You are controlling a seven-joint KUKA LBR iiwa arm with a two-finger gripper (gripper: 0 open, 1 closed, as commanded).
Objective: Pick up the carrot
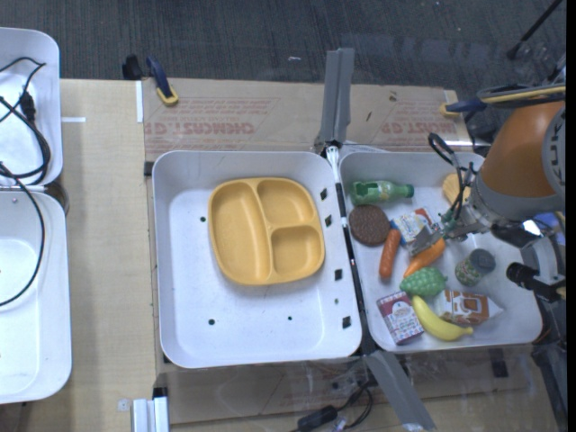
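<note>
Roughly at the middle of the right bin, lying at a slant: the carrot, thick end toward the arm, thin end pointing down-left. Touching or nearly touching a lumpy green piece just below it. Just beside its thin end, a longer orange-red stick, standing nearly upright in the view.

Directly above the carrot's thick end: the hand, reaching in from the right under the grey arm with its orange band. Open or closed, cannot tell; dark parts and cables blur together there. Contact with the carrot likewise unclear, though very close to it. Nothing plainly seen gripped.

Around these, in the same bin: a green bottle on its side near the top edge; a brown disc below it; a small white and red packet between the disc and the hand; a greyish round can to the right of the carrot; a banana along the lower edge, lying between a small red carton and a white and brown box.

Beside it, in the left bin: a yellow divided plate, three compartments, set slightly askew. Both bins side by side on the pale wooden table, with a flat sheet of cardboard behind them.
</note>
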